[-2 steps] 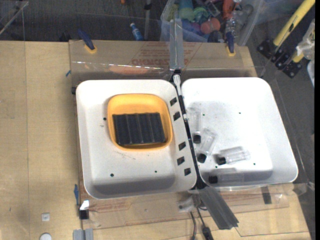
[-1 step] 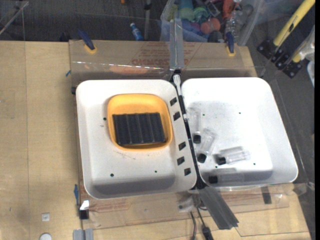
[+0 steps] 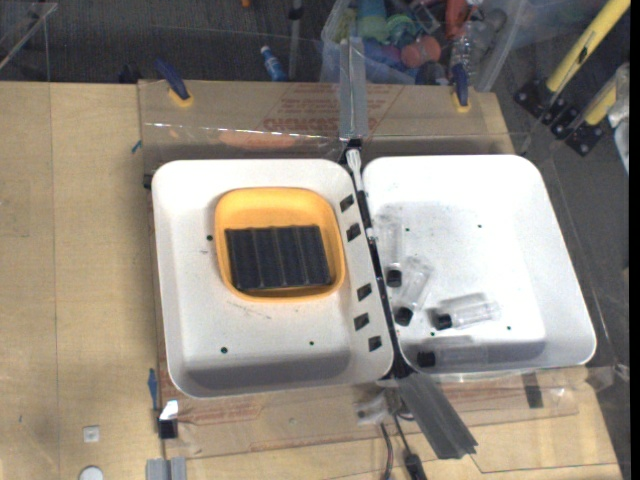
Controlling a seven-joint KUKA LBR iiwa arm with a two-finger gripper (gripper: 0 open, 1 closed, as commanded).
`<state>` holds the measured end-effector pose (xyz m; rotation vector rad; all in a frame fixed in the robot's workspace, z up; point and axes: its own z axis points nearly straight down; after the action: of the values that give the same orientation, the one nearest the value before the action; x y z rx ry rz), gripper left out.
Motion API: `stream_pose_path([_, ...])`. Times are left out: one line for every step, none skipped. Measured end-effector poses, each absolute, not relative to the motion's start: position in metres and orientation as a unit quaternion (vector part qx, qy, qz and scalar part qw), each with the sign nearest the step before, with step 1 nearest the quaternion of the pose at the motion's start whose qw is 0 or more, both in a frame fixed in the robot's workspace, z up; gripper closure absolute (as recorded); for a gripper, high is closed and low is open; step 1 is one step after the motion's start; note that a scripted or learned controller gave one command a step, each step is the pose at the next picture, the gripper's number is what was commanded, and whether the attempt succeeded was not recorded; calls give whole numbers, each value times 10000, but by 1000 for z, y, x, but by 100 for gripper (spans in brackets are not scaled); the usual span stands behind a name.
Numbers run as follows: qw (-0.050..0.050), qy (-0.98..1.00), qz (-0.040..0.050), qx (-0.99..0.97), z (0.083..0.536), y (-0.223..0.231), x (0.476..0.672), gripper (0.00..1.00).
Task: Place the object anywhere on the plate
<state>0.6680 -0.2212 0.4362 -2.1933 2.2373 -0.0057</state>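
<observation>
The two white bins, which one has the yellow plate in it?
The left bin holds the yellow plate, with a dark ribbed block on it. The right bin has only small clear plastic pieces with black caps.

You see a tan wooden bench (image 3: 70,268) filling the frame's left and bottom | two shallow white bins sit on it side by side, left bin (image 3: 185,353) at centre-left, right bin (image 3: 520,198) at centre-right, touching along a dark divider (image 3: 365,268) | clear sheet (image 3: 250,118) lies behind them, held by blue clamps (image 3: 176,86)
</observation>
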Motion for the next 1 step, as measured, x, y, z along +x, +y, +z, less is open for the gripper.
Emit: stream_pose_path([41, 6807, -19, -7326, 436, -221, 668, 100])
